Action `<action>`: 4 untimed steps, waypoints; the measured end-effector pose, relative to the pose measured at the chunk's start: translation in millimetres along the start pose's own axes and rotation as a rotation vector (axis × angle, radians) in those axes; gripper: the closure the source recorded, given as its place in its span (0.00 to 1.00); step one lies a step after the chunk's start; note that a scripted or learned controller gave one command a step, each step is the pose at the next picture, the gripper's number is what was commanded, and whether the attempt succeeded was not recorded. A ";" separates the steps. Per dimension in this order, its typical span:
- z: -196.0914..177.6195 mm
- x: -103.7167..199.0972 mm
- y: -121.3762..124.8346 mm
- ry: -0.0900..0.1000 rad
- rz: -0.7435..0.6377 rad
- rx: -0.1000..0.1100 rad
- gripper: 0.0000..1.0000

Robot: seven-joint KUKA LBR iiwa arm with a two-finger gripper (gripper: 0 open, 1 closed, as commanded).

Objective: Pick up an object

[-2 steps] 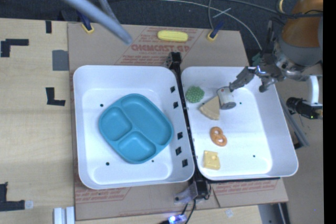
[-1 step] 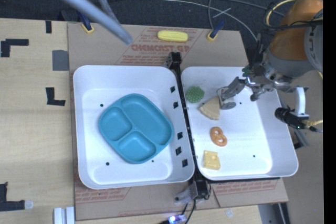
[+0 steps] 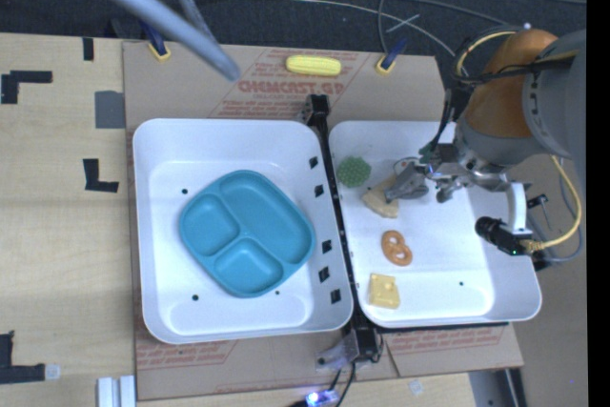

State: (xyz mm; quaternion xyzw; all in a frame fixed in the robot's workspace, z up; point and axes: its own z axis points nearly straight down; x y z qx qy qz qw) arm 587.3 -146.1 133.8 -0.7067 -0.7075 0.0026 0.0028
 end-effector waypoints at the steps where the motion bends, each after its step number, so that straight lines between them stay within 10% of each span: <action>1: 50.8 1.2 0.5 0.000 -0.001 -0.006 0.00; 2: 37.7 0.4 1.6 -0.003 -0.001 -0.010 1.00; 4: -63.5 8.2 -1.8 -0.001 -0.001 -0.010 1.00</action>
